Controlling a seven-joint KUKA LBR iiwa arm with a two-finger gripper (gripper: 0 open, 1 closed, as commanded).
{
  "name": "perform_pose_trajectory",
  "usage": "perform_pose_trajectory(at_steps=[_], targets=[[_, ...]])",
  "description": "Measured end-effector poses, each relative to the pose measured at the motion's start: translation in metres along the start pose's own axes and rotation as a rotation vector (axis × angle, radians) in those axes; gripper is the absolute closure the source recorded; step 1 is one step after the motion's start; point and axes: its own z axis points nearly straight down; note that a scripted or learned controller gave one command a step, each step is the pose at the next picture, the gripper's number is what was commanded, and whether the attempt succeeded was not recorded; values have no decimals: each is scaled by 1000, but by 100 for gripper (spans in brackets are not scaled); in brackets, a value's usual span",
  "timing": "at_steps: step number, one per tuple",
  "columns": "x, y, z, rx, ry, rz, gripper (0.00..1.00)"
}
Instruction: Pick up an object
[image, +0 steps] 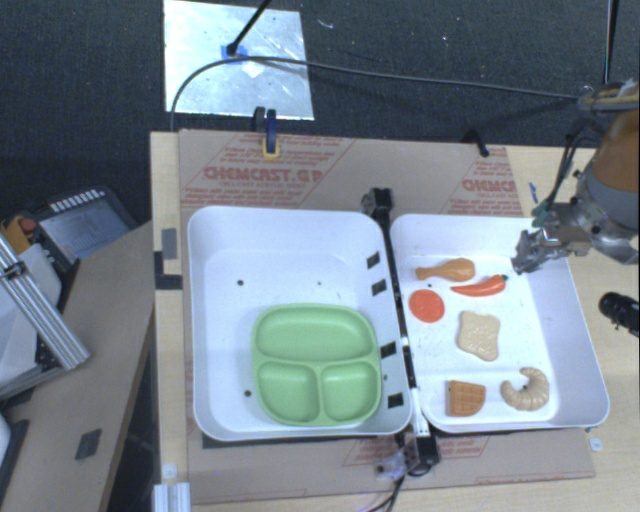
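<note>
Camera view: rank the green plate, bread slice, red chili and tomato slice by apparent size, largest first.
1. green plate, by far the largest.
2. bread slice.
3. red chili and tomato slice: too alike in visible area to rank.

We see a pale green tray (317, 362) in a white bin (215, 240), a red pepper (480, 287), an orange-red disc (427, 306) and a tan croissant (527, 389).

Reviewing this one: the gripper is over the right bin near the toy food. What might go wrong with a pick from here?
The gripper hangs by the red chili pepper, which lies right beside the chicken drumstick; a descent here could nudge or catch both. The pepper is thin and lies flat, so the fingers may slide off it. The gripper is also near the right bin's far wall, so a small offset might hit the rim.
</note>
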Motion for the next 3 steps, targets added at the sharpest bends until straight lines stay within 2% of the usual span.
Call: perform_pose_trajectory(at_steps=[1,2,3], targets=[[52,-3,17,-1,1,-1,100],[106,-13,15,-1,1,-1,100],[163,-5,23,-1,1,-2,100]])
